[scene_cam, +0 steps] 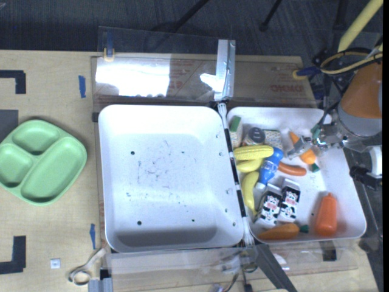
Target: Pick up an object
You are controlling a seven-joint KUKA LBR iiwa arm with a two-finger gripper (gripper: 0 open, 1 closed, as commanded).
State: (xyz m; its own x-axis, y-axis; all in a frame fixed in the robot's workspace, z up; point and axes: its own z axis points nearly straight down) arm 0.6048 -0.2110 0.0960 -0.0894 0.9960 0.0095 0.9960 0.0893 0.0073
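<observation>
The right bin (pixel 355 190) holds a heap of toy items. Two yellow bananas (pixel 252 153) lie along its left wall, with a blue bottle (pixel 269 166) leaning against them. A red-orange sausage (pixel 292 170) lies mid-bin, and a small orange piece (pixel 309 157) sits just above it. Black-and-white blocks (pixel 279 203) sit lower down, beside an orange carrot (pixel 326 214) and another carrot (pixel 279 230) at the front wall. My gripper (pixel 311 141) hangs low over the bin's upper right part, just above the orange piece.
The left bin (pixel 115 126) adjoins the right one along a shared wall. A green divided plate (pixel 40 160) lies on the bench at far left. A clear panel (pixel 158 72) stands behind the bins. Cables and the arm's body (pixel 363 99) crowd the right side.
</observation>
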